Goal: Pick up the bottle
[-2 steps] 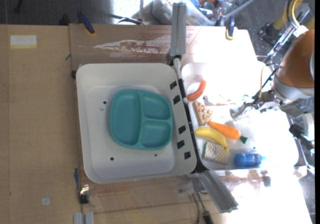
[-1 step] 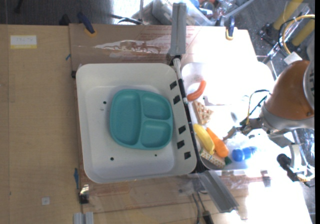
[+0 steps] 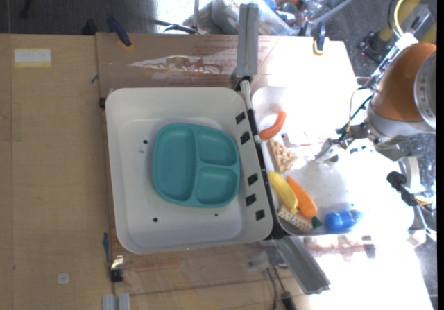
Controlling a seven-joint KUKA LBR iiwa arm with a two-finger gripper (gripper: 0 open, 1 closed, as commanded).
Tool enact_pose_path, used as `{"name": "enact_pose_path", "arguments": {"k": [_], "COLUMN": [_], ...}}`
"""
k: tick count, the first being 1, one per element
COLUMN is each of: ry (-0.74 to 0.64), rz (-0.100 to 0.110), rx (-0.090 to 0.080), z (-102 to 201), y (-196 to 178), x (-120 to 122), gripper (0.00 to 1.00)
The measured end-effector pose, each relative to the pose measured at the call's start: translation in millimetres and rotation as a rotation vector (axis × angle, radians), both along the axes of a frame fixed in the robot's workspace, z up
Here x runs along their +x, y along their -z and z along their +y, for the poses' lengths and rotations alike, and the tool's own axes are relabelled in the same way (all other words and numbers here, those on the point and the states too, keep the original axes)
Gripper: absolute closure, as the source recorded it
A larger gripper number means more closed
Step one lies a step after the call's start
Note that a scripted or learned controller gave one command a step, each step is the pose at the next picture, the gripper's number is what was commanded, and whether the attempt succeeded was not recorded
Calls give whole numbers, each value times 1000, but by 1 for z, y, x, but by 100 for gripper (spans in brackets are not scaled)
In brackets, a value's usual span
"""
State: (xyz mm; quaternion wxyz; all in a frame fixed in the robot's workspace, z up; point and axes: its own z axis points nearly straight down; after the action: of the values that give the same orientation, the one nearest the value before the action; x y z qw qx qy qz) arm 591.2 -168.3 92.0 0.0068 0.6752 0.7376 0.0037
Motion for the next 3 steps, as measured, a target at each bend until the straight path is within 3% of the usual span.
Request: {"name": "enact_pose_path", "arguments": {"k": [1,2,3], "ry": [247,-292,-288], "rz": [0,-4,-10], "rx": [6,-7,-9], "z": [73,47,46], "y": [1,1,-10], "x": [-71,-105,-104], "gripper": [0,0,100]}}
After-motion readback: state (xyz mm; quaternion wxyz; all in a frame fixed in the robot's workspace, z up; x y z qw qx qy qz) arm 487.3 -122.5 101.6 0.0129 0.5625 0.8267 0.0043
